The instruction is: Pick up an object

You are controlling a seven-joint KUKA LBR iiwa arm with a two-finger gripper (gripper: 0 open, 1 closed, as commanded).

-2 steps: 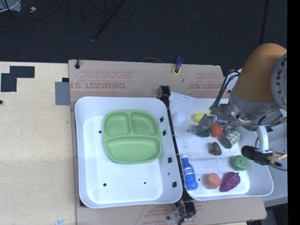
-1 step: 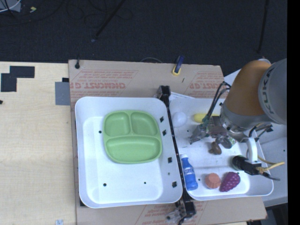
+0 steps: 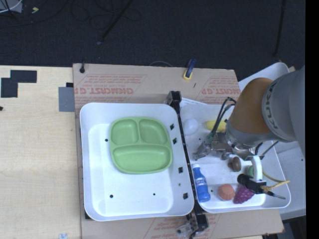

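Observation:
My gripper (image 3: pixel 208 150) hangs low over the middle of the right bin (image 3: pixel 219 207), its fingers spread open above bare bin floor with nothing between them. A blue bottle (image 3: pixel 201 183) lies just in front of it, toward the left wall. A small brown object (image 3: pixel 234 163) rests close to the right of the gripper. An orange-pink ball (image 3: pixel 227 191) and a bunch of purple grapes (image 3: pixel 242 194) lie at the near edge. A white ball (image 3: pixel 191 127) and a yellow object (image 3: pixel 214 125) are at the back; the arm partly hides the yellow one.
The left bin (image 3: pixel 94 183) holds a green divided plate (image 3: pixel 140 146). A black clip divider (image 3: pixel 180 148) runs between the bins. The grey arm with its orange band (image 3: pixel 254 108) covers the right bin's back right corner. A green and white item (image 3: pixel 256 169) sits by the wrist.

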